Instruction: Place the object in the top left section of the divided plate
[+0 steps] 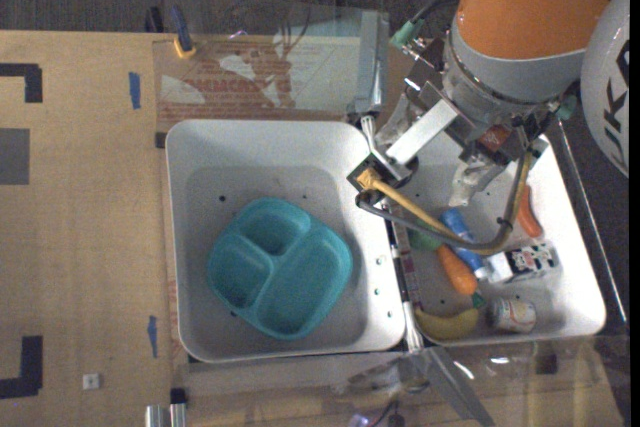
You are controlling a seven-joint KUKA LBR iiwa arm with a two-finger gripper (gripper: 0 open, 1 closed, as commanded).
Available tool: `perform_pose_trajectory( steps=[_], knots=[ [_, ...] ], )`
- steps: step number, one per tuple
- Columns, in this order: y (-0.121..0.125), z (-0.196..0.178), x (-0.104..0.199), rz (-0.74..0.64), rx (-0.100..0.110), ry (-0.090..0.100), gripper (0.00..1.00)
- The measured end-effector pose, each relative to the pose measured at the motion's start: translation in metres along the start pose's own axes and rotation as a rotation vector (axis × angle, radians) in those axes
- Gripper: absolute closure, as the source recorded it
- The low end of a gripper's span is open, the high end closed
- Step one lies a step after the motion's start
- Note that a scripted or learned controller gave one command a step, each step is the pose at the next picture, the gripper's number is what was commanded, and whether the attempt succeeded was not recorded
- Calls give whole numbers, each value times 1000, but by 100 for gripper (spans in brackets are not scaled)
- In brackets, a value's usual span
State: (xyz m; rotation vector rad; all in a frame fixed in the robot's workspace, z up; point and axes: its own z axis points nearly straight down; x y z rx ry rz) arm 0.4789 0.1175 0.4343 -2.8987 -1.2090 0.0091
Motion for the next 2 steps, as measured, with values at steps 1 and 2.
perform_pose_trajectory(
  steps=[1, 2],
  knots=[
    [7, -1, -6, 592, -3, 7, 0],
    [4, 0, -4, -42, 0, 0, 0]
  ],
)
